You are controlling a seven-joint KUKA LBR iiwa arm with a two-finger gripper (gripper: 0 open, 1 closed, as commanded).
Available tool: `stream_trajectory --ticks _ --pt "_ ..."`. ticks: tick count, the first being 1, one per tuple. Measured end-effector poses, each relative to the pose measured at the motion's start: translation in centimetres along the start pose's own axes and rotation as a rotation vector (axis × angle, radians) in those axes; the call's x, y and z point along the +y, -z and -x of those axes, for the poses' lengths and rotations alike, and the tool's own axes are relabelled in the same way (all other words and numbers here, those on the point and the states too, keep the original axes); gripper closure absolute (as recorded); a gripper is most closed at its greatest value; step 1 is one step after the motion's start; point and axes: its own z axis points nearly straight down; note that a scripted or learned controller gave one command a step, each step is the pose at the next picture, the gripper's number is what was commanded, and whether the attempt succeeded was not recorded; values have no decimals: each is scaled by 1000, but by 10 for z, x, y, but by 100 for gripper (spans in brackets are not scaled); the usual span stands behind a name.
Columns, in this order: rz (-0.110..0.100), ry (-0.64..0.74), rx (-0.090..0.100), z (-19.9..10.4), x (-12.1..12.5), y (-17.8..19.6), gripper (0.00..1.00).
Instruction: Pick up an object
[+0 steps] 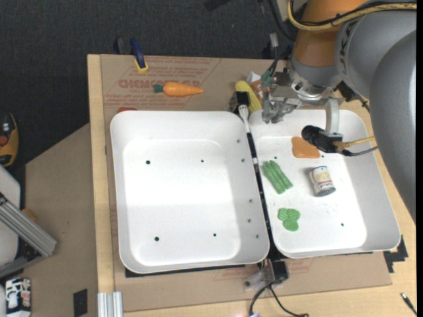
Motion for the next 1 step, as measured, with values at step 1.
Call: stream_trajectory --ticks 1 --pt "0 15 7 -43 0 -1 100"
